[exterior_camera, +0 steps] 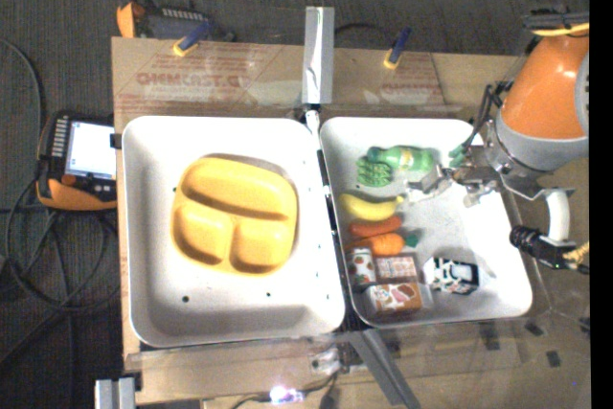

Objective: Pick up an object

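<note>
Near the right bin's [498, 302] back wall lies a green object [393, 165], just above a banana [369, 205] and carrot [375, 227]. Beside it, the gripper [450, 175] hovers; its grip cannot be told.

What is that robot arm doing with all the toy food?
The robot arm's gripper hangs over the right bin, close to the green toy. Nothing shows between its fingers. A banana, a carrot and small boxes lie in that bin. The left bin holds a yellow divided plate.
</note>
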You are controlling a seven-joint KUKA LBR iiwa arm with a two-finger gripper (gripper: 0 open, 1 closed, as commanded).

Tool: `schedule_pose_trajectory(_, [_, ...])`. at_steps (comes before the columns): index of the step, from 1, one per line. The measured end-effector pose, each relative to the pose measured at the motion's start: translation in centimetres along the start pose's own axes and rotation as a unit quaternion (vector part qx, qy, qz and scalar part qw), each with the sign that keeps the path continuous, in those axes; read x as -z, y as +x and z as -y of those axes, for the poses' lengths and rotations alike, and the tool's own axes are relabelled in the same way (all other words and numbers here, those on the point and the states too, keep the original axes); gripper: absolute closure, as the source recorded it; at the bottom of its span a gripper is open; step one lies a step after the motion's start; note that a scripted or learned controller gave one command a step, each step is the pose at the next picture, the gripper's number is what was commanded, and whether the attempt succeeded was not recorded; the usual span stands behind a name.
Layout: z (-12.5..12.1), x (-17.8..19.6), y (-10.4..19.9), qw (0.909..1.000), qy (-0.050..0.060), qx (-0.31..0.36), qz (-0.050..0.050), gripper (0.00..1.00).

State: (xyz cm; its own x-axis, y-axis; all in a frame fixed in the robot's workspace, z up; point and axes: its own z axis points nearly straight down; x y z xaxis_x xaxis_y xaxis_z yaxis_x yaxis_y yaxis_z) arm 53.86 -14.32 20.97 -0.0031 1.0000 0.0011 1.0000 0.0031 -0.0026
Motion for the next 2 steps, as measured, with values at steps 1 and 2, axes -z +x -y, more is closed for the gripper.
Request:
schedule_pose_trajectory(1, [-3.68,-11.9,4.1,0.9981,-0.008,-0.061,0.001,0.0])
schedule_pose_trajectory(2, [-3.72,-10.95,4.0,0.9981,-0.008,-0.061,0.002,1.0])
